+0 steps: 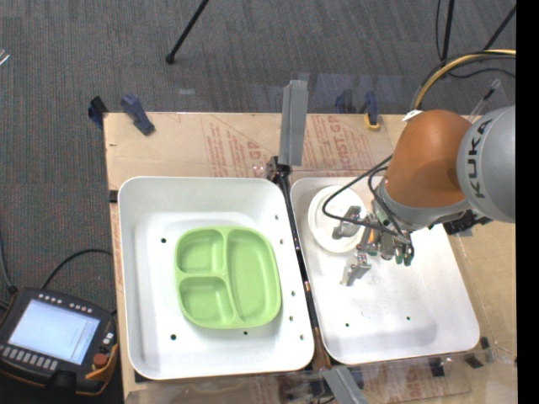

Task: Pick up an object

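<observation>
Gripper [360, 269] down in right bin [438, 326], just beside white plate [324, 217] at bin's upper left. Can't tell jaw opening or any hold, too small and cluttered. Plate looks stiff, light, probably slick; best taken by the rim. Green divided tray [227, 276] in left bin [139, 225]: light, rigid, rim or divider wall for grip.

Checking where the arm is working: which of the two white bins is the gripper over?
The right bin, holding a white round plate; the gripper hangs over it. The left bin holds a green divided plate.
</observation>
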Robot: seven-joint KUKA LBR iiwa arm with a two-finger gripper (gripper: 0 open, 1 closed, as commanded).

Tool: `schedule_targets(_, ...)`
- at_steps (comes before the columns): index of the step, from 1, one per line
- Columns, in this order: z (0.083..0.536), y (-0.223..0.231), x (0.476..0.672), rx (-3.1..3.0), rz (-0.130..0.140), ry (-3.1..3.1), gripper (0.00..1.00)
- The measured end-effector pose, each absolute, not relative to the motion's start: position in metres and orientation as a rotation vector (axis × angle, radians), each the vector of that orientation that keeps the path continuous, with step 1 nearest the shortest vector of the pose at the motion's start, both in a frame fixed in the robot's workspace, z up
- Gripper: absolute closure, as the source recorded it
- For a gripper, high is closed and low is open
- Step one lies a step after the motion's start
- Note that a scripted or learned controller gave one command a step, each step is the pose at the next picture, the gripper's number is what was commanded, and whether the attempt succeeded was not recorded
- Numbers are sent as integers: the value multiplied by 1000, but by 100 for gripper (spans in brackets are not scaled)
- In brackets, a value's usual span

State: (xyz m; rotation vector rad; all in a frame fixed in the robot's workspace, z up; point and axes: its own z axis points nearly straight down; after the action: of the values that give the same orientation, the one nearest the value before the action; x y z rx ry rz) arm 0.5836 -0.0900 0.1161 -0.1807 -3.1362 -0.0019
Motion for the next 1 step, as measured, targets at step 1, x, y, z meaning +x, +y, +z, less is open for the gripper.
schedule_targets(1, 88, -127, 602, -202, -2, -3132, 0)
